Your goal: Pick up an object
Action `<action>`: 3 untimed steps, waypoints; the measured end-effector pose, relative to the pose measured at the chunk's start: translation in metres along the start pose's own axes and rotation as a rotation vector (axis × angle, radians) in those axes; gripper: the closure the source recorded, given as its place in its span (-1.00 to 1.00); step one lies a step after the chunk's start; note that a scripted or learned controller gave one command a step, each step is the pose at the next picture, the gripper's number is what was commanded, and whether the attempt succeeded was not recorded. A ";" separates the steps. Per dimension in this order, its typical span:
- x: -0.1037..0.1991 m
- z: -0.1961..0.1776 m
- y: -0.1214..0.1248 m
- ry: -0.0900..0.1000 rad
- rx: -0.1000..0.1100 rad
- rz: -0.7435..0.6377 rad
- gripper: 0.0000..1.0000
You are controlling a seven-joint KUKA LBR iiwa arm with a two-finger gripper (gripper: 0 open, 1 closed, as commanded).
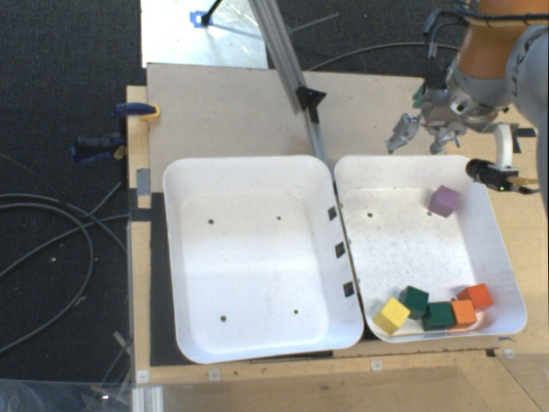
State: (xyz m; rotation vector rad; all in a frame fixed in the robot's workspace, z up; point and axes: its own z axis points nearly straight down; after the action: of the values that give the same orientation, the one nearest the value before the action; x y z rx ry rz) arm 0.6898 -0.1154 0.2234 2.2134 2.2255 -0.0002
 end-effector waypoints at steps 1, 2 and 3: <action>-0.084 0.045 -0.072 -0.002 0.008 0.013 -1.00; -0.042 -0.004 -0.092 0.003 -0.001 -0.002 -1.00; -0.036 -0.080 -0.091 0.000 -0.009 -0.001 -1.00</action>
State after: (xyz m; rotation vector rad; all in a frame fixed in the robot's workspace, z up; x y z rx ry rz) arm 0.5989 -0.1513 0.3035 2.2075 2.2217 0.0097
